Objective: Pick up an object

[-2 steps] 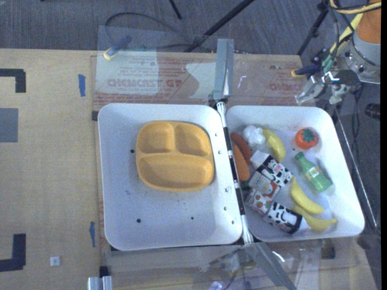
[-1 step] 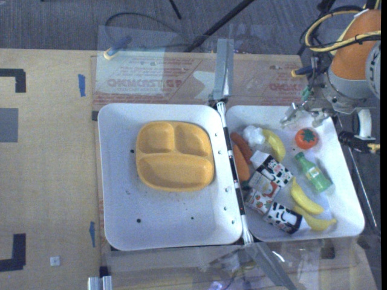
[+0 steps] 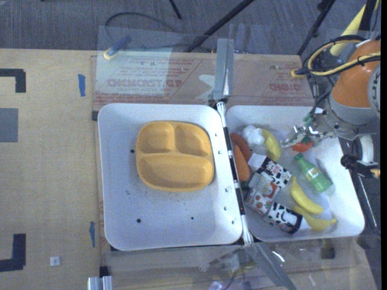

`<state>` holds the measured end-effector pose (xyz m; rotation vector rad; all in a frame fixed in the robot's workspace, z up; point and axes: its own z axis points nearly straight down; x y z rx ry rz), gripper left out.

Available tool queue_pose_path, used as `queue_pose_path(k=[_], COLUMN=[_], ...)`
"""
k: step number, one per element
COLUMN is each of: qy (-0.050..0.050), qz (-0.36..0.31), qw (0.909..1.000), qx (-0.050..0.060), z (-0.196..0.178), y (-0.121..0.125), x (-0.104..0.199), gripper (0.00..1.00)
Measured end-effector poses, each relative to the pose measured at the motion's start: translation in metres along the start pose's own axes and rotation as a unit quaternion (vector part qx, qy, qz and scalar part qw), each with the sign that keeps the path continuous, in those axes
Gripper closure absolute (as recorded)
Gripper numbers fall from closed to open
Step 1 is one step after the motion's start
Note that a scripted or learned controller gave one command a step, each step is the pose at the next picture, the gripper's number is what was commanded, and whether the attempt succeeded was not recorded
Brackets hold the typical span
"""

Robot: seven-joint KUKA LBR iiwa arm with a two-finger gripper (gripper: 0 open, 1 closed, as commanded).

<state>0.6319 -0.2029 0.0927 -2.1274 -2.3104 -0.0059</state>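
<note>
Two white bins sat side by side beneath me, the left bin (image 3: 115,222) and the right bin (image 3: 351,222), split by a grey divider (image 3: 233,180). Nearest the camera, in the right bin's front, a small carton with black-and-white patches (image 3: 284,217) lay by the front wall, and a banana (image 3: 305,201) curved just beside it, with a second banana (image 3: 319,223) touching the first at the front right corner. A little farther in lay two more printed cartons (image 3: 269,183), overlapping, red and white with dark spots. Beside them, toward the right wall, a green bottle (image 3: 312,174) lay on its side. Against the divider stood out an orange carrot-like piece (image 3: 242,162) with a reddish one along it; I could not tell them apart cleanly. Farther still, a small yellow fruit (image 3: 272,145) touched something white (image 3: 254,136) near the back.

In the left bin, a yellow divided plate (image 3: 175,156) rested flat, three compartments showing, well apart from everything else.

My gripper (image 3: 305,136) hung over the far right part of the right bin, near the back wall, above a small red thing that I could only half make out. My fingers were too tangled with glare and clutter for me to say whether they were apart or together, and nothing showed plainly between them. My orange band (image 3: 351,92) stood behind, at the far right.
</note>
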Motion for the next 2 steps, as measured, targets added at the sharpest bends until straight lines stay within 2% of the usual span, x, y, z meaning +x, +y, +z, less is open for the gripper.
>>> queue_pose_path(k=[1,2], qy=[-0.001,-0.002], qz=[0.002,0.097], qw=[1.0,0.9952], qx=[0.002,0.002], z=[-0.007,-0.112], y=[-0.002,0.038], x=[-0.002,0.03], gripper=[1.0,1.0])
